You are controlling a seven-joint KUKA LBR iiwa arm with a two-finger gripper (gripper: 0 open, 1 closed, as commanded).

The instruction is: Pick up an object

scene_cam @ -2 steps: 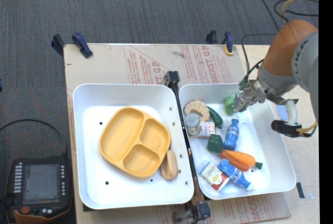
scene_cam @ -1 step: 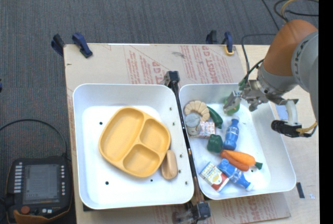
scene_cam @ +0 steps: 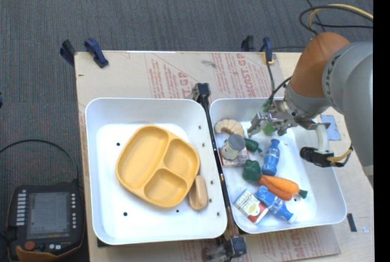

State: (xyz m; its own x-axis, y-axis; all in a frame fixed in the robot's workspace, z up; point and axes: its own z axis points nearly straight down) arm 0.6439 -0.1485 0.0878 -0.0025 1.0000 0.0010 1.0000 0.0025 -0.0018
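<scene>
Orange and shiny, the toy carrot (scene_cam: 280, 186) lies in the right bin (scene_cam: 323, 197), and it makes a good landmark. It is smooth and cone shaped. Its long side runs from upper left to lower right, with the fat end at the upper left and a small green top at the lower right.

Just above the carrot, a blue plastic bottle (scene_cam: 271, 157) lies almost straight up and down in the view, cap end away from the carrot. Touching the carrot's fat end is a dark green pepper (scene_cam: 251, 170), lumpy and round. Up and left of the carrot is a small round can (scene_cam: 233, 147), and further up sits a tan curved croissant (scene_cam: 230, 127). Below the carrot lie a second blue bottle (scene_cam: 274, 203) and a small red and yellow box (scene_cam: 250, 206) with flat sides, close to the bin's bottom edge.

The gripper (scene_cam: 271, 122) hangs above the carrot, over the top part of the right bin, near the first bottle's cap. I cannot tell how it is set.

To the right of the carrot the white bin floor is bare, with open room up to the rim.

Far left of the carrot, in the left bin (scene_cam: 97, 127), sits a smooth yellow tray (scene_cam: 158, 164) with three sections. A tan bread roll (scene_cam: 198, 192) leans against its lower right edge.

The bins rest on a brown cardboard surface (scene_cam: 158, 75).
</scene>
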